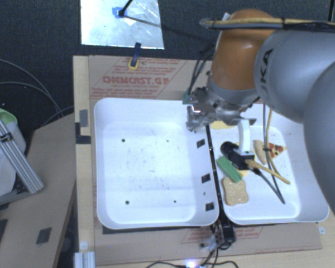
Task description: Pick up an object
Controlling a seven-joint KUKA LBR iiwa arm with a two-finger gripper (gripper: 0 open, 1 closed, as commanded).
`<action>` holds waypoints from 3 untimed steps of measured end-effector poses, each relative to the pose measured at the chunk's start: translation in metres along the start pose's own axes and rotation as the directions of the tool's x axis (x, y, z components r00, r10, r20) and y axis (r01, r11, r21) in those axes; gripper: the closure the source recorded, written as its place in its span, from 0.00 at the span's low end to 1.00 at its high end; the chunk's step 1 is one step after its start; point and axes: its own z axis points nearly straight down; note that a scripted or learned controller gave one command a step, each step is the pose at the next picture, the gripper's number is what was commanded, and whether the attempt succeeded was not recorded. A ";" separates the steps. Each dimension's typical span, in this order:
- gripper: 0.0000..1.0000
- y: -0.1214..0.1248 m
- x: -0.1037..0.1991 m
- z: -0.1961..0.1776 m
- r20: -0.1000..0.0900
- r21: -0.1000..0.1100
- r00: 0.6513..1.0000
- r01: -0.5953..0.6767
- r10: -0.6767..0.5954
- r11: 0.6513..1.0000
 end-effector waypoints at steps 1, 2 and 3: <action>1.00 -0.013 -0.034 -0.252 0.003 -0.015 1.000 -0.012 0.012 1.000; 1.00 -0.051 0.019 -0.279 0.002 0.001 1.000 -0.006 0.006 1.000; 1.00 -0.092 0.100 -0.288 0.001 0.004 1.000 -0.002 0.002 1.000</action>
